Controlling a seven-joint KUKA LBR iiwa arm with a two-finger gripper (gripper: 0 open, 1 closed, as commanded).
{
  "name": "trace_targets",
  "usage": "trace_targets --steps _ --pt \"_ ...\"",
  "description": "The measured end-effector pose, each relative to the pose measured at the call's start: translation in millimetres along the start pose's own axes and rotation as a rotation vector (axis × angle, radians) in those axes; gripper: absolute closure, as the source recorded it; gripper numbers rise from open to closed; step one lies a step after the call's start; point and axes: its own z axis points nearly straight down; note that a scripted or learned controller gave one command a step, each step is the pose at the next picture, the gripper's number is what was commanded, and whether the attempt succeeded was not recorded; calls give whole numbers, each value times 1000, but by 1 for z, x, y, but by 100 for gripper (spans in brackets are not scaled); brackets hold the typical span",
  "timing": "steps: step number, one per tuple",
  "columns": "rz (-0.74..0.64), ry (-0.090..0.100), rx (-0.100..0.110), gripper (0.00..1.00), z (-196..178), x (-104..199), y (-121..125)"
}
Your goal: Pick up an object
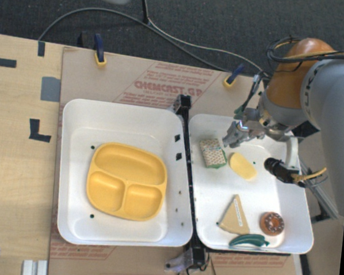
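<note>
Just below end effector (236, 135), sponge (212, 153)

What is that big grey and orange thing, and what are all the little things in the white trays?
That big thing is a robot arm. A camera above the bench looks down on it, and the arm reaches in from the right. At its tip is a small hand with two fingers for picking things up. It hangs over the right tray, close to a green-edged sponge and a pale yellow lump; I see nothing between its fingers. That tray also has a tan wedge, a small donut and a dark green piece. The left tray holds a yellow plate split into three sections.
</note>
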Motion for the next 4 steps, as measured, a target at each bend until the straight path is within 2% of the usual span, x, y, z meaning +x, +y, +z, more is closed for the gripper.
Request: trace_targets --steps 2,3,4 --pt "0 0 -1 100 -93 4 -4" --pt "-3 1 5 100 -80 55 -16" --pt "-4 1 4 100 -88 110 -21"
